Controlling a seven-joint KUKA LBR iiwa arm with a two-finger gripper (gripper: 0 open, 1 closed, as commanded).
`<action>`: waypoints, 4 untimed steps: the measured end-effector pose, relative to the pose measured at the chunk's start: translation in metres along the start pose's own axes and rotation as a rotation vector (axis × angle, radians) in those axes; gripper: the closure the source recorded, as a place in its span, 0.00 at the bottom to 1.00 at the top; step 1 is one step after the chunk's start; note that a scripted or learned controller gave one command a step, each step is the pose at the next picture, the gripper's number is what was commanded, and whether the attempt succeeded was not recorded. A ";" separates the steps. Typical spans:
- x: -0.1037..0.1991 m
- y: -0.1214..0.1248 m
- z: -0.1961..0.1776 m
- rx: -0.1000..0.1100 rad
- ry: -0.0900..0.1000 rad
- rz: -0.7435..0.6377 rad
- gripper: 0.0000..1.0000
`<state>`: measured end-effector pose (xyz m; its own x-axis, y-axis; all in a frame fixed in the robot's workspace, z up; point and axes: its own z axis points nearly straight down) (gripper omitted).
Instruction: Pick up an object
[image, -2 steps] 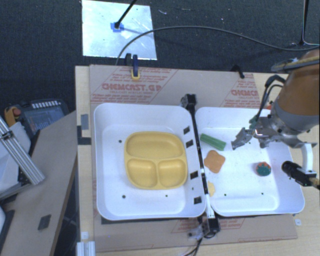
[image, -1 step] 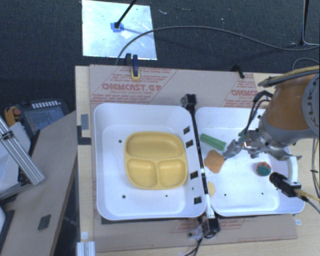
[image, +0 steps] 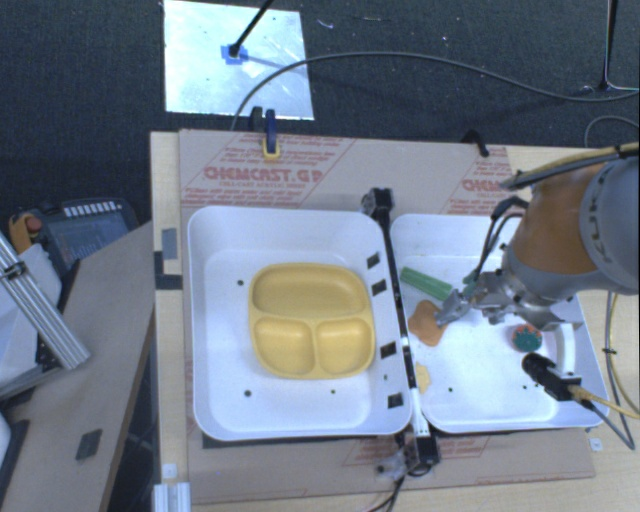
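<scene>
Your bench (image: 330, 165) carries two white bins over dark carpet; the left bin (image: 215, 300) holds a yellow divided tray (image: 310, 320). In the right bin (image: 480, 395), the gripper (image: 452, 308) hangs just above an orange piece (image: 425, 328), beside a green stick (image: 425, 283). You cannot tell its finger state.

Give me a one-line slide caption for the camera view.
KUKA gripper poised over orange piece in right bin; yellow tray in left bin.
</scene>
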<state>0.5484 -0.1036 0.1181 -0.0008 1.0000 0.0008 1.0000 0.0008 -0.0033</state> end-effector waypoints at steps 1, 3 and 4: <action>0.000 0.001 0.033 -0.006 -0.001 0.001 0.00; 0.005 -0.002 -0.027 -0.008 -0.001 -0.003 1.00; -0.003 -0.004 -0.073 -0.010 -0.002 -0.001 1.00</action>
<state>0.5446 -0.1063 0.1915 -0.0020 1.0000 -0.0015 1.0000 0.0020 0.0067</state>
